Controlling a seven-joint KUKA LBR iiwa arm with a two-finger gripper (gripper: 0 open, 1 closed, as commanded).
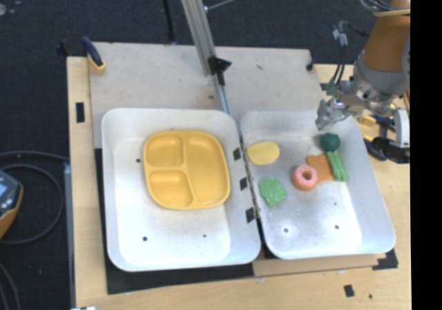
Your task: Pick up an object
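From the overhead slanted view, the tabletop [138, 77] carries two white bins side by side: the left bin [124, 233] holds a yellow divided plate [186, 168], and the right bin [345, 233] holds the loose pieces on offer. These sit in the far half of the right bin: a pale yellow oval [263, 152] by its left wall, a green leafy piece [273, 192] just nearer, a pink ring [304, 177] toward the middle, an orange piece with a green stalk [330, 166] touching the ring's right side, and a dark green ball [330, 141] just beyond the stalk. The arm [383, 46] comes in over the tabletop's right edge, and the end effector [331, 112] hangs above the far right corner of the right bin, just beyond the dark green ball. Whether it is spread or pressed together I cannot tell at this size; nothing is seen pinched in it. This looks like the approach step, with no piece lifted yet. The next move likely calls for lining up over one piece, perhaps the nearby ball, and coming down without catching the crowded neighbours.
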